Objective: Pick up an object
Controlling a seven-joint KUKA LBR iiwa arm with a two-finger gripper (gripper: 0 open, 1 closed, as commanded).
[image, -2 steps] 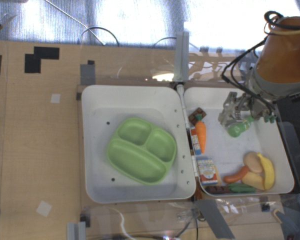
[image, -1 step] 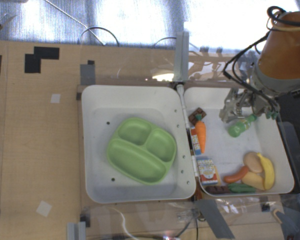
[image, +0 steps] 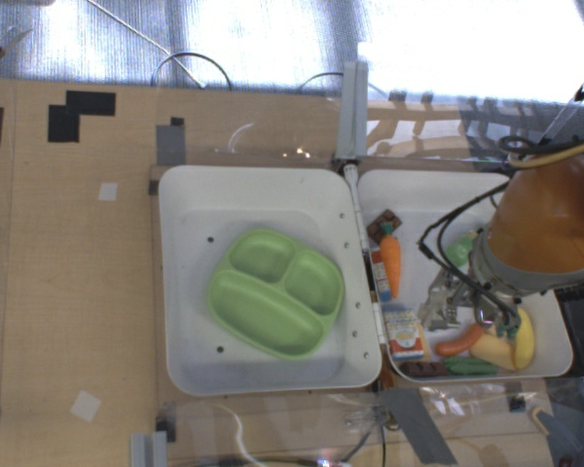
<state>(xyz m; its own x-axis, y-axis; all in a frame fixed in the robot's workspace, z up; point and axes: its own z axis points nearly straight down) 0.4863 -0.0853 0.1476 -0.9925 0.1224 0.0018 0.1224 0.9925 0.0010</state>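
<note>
Camera view, arm reaching from right, bent down over right bin (image: 562,350), fingers (image: 455,305) near sausage (image: 459,341), grip unclear.

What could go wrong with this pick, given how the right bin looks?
1. The end effector sits over a tight cluster: sausage, banana and a green piece touch, so it may close on two items or none.
2. The carrot and small carton lie against the right bin's wall, leaving little room beside them.
</note>
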